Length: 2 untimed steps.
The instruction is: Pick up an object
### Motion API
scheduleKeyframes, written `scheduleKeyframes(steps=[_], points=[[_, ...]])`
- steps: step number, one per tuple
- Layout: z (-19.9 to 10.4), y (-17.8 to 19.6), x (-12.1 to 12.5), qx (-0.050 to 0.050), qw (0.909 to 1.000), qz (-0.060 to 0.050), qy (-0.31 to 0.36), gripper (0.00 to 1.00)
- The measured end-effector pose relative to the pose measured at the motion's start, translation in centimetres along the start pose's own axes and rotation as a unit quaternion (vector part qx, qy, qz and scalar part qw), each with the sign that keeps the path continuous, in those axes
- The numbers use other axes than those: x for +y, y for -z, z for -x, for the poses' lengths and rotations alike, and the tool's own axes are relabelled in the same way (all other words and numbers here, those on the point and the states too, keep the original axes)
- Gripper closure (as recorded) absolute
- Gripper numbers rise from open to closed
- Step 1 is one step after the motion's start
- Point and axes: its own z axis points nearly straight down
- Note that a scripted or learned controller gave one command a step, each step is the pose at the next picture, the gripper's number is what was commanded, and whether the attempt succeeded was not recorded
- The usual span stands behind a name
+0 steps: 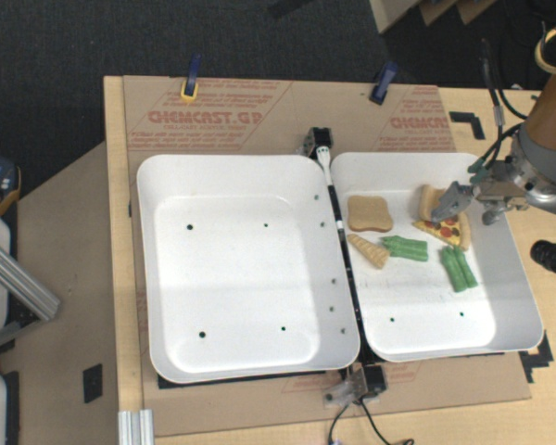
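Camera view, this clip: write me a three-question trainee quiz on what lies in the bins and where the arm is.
1. True or false: the toast slice lies in the left bin.
2. Which item lies closest to the gripper? A) the cone B) the pizza slice C) the toast slice
3. Fill in: two ____ coloured pieces lie in the right bin.

Key: 1 false, it lies in the right bin; 2 B; 3 green.
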Motion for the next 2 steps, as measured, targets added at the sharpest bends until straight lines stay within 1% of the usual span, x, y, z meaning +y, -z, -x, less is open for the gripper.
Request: scheduleKeyframes(steps=[1,2], points=[[-4.9,-9.9,3.9,0.001,1.0000,-0.002,0.003,0.00],[-4.1,-8.7,4.2,-0.001,1.0000,0.001,0.000,0.00]])
